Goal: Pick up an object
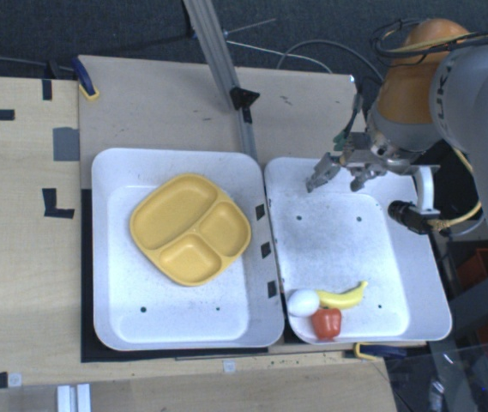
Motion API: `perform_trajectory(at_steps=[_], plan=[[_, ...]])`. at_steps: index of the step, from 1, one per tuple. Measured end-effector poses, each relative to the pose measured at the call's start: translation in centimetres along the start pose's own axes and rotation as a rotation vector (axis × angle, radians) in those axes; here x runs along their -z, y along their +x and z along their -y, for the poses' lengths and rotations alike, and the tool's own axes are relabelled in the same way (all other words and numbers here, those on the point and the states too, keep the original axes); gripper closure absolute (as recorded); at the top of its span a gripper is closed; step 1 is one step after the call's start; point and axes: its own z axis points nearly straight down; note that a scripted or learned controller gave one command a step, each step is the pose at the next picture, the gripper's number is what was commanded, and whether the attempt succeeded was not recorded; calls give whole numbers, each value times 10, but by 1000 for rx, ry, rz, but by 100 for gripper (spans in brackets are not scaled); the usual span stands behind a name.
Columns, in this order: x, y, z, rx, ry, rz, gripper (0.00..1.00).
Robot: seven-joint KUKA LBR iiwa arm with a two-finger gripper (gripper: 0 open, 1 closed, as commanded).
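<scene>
Up in the right bin's (415,256) top edge, the gripper (340,178) hangs with fingers spread, holding nothing. Banana (344,296), egg (304,302) and red pepper (327,322) sit lower centre-right; yellow plate (190,228) at left.

Left bin (111,230): yellow divided plate (189,228). Right bin (415,273), near edge: white egg (303,302), banana (343,296), red pepper (327,323). Tool (340,178), fingers spread, above far edge, holding nothing.

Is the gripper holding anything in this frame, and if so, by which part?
Nothing is held. The gripper hangs open over the right bin's far end.
</scene>
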Motion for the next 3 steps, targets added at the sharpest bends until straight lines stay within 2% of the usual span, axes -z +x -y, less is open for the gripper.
perform_trajectory(at_steps=[1,3], plan=[[0,0,0,0,0,0,0],[-105,8,-4,-1,6,1,0]])
